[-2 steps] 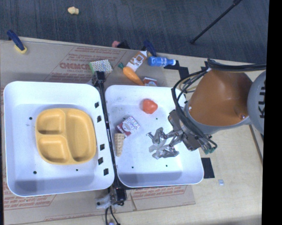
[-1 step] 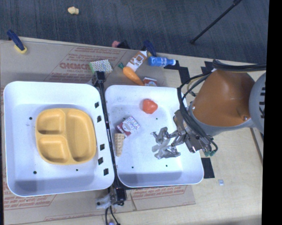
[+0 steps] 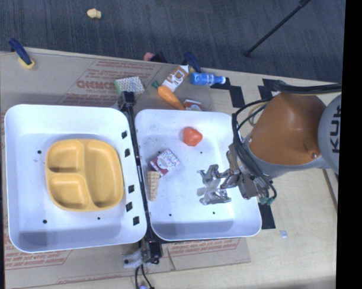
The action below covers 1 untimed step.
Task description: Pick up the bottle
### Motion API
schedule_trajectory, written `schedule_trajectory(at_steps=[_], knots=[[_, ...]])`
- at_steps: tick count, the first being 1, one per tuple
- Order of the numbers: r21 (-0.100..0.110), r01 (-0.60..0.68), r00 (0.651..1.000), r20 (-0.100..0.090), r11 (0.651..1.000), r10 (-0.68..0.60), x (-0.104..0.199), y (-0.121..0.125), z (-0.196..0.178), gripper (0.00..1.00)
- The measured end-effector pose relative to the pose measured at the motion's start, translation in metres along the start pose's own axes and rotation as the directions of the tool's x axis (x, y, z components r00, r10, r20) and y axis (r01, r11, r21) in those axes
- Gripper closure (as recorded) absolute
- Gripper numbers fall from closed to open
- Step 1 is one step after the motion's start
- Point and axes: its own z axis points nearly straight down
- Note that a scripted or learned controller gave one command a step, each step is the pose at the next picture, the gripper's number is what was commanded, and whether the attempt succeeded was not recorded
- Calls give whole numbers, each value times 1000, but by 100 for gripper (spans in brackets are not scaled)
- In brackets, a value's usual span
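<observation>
You've got the gripper [image 3: 210, 184] low in the right bin [image 3: 166, 226], fingers spread apart with nothing between them. The bottle [image 3: 206, 79] lies on the bench beyond the bin's rim, at about 12 o'clock from the gripper, well apart.

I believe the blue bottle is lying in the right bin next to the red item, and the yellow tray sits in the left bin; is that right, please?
Not quite. The camera view shows the blue bottle lying on the bench behind the right bin, outside it, not next to the red item. The yellow tray does sit in the left bin.
</observation>
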Motion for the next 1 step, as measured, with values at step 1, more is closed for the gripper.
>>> schedule_trajectory(at_steps=[1], knots=[[0, -62, 998, 2, 998, 62, -3, 24, 20, 100]])
